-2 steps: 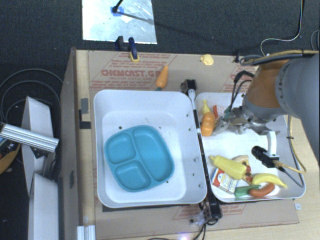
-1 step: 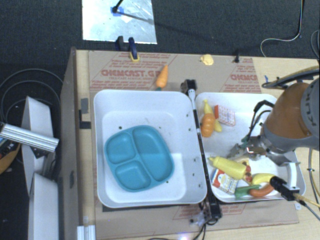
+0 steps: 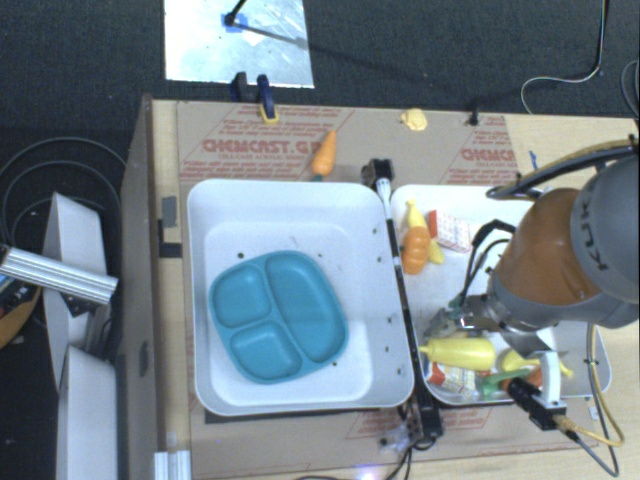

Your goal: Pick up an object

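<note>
Toys crowd the right bin (image 3: 470, 200); a yellow toy (image 3: 462, 352) lies just below my gripper (image 3: 462, 318). I cannot tell its state. Nothing looks lifted yet, so the whole pick remains.

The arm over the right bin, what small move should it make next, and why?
Probably a short straight descent toward the yellow banana-like toy. The arm's wrist hangs over the right bin, and that toy lies just below and left of it among the clutter at the bin's near end. The pincer itself is hidden under the wrist, so no grasp can be confirmed yet.
</note>
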{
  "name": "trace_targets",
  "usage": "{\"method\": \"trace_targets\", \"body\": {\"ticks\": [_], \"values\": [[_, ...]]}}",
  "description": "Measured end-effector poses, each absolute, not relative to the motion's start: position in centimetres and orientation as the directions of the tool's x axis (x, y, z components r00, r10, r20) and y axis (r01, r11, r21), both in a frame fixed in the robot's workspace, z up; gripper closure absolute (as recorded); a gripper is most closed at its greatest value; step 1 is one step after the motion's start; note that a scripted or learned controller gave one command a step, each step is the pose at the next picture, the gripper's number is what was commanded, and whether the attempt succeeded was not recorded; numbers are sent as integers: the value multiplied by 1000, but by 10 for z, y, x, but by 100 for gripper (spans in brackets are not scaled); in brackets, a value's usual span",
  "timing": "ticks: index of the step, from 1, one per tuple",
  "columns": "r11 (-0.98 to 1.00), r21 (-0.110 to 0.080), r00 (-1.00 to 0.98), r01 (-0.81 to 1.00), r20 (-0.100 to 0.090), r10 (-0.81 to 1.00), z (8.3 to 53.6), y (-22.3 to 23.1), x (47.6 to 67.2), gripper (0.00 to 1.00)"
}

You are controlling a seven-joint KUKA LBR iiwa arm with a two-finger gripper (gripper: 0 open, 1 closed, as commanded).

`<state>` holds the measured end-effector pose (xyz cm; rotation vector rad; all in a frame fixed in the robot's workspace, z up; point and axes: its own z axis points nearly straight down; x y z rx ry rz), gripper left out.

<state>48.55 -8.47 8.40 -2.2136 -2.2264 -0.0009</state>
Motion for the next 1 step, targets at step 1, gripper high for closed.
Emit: {"method": "trace_targets", "body": {"ticks": [1], "values": [[-2, 2, 2, 1000, -1, 1000, 84, -134, 487, 0]]}}
